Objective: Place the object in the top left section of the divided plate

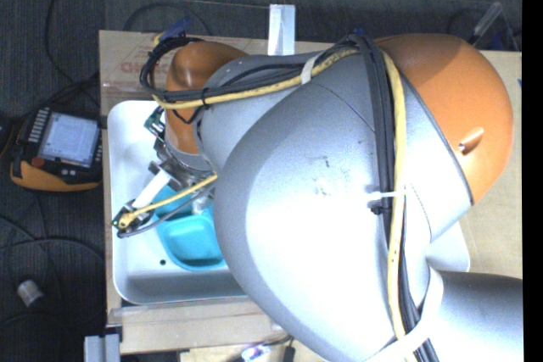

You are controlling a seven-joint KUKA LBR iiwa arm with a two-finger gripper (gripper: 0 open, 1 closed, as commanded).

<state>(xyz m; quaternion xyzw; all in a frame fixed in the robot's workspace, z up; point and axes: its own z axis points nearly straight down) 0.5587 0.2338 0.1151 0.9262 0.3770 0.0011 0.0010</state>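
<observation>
On the bench [127, 55], a white bin [127, 288] holds the blue plate [193, 243], seemingly light, stiff, slick plastic best gripped by its rim, beneath the gripper [170, 182], whose opening I cannot tell.

Your arm [322, 182] is a bulky, smooth grey shell with rounded joints; a glossy orange dome [462, 89] caps the joint at the far right; a smaller orange band [199, 64] rings it above the wrist, at the far left; a yellow cable [254, 87] and black cables [382, 123] run along the shell, bound by a white tie [378, 201]; the gripper [174, 174] is dull silver metal.
</observation>
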